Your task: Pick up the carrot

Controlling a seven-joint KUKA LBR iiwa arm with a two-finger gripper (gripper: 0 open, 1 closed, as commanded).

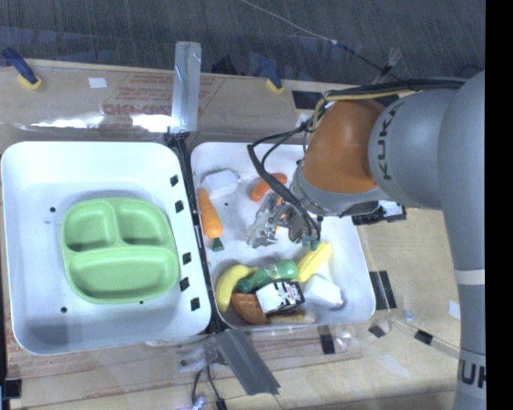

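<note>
Lying along the right bin's (pixel 358 254) left wall, the carrot (pixel 210 214) is flanked by a white block (pixel 221 181); gripper (pixel 273 225) is seen nearby, finger state indiscernible.

Two white bins on a desk
A green tray (pixel 118 248) lies in the left bin (pixel 17 229). A banana (pixel 228 282) and corn (pixel 314 260) lie in the right bin (pixel 358 267).

Even, soft overhead light; slightly blurry, faint shadows.
</note>
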